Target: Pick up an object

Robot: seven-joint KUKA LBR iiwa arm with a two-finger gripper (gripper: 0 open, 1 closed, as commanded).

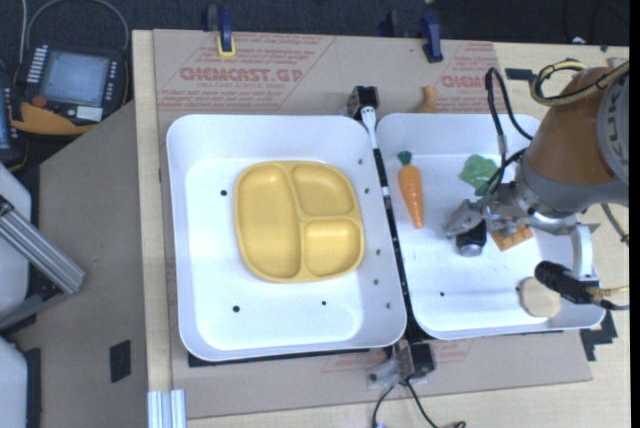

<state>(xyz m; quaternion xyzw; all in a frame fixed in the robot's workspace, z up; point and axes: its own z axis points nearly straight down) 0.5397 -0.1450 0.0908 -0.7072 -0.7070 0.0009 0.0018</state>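
Pale round object (pixel 538 299) at right bin's (pixel 440 311) front edge, jaws (pixel 470 234) low beside carrot (pixel 411 195), grip state unclear

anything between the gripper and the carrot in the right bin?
Nothing visible. The orange toy carrot with a green top lies alone on bare floor of the white right bin, apart from the two-finger gripper, which sits to the carrot's right in this view.

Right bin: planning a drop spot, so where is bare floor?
Bare: the right bin's front-left floor, below the carrot. Crowded: around the pincer, green toy and cream piece.
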